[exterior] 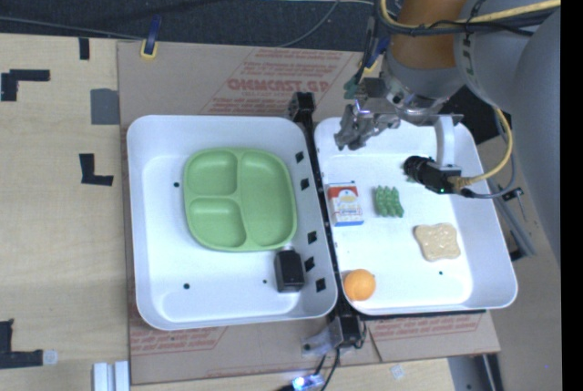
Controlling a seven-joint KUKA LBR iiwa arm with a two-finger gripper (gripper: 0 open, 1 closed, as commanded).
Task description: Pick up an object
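Two shallow white plastic bins side by side on a brown cardboard sheet [273, 75] over the pale wooden bench [55, 198], parted by a black divider strip.

In the left bin [150, 289]: a light green divided plate [240, 200], smooth moulded plastic with rounded corners and three compartments, lying flat; near the bin's lower right corner, just below the plate, a small black boxy block [289, 271].

In the right bin [483, 280]: a small flat rectangular carton, red and white printed card [345, 203], close to the divider; just beside it on its right, a small knobbly green piece [389, 201], like a cluster of ribbed pods; lower right of that, a flat beige biscuit-like slab with wavy edges [438, 241]; near the front left corner, a smooth round orange ball or fruit [360, 284], well apart from the others.

Above the bin's far left corner, the grey metal jaws of the gripper [350, 136], pointing down, nothing between them; spread or pressed together, cannot tell. Behind them, the glossy orange band and grey shell of the arm [510, 6], with looping cables.
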